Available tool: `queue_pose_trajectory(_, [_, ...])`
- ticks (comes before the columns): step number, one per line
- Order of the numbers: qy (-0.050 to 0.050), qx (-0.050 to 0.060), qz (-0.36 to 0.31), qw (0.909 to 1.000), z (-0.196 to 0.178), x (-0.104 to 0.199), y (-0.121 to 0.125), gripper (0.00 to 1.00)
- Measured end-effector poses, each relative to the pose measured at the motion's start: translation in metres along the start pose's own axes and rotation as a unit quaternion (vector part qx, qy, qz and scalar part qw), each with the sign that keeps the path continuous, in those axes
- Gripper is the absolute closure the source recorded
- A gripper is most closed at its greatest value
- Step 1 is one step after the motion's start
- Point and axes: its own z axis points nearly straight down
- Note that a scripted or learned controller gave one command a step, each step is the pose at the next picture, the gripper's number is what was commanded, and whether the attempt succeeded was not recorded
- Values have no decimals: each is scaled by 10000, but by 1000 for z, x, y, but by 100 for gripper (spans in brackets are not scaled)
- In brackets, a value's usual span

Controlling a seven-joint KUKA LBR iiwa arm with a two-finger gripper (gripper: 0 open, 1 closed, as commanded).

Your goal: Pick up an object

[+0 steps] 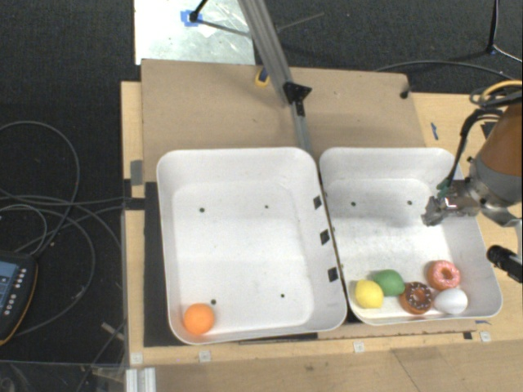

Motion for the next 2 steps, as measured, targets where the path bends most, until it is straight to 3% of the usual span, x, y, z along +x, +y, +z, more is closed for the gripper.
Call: queue_pose_trajectory(2, [-3, -7, -7, 10000, -99, 1, 8, 100])
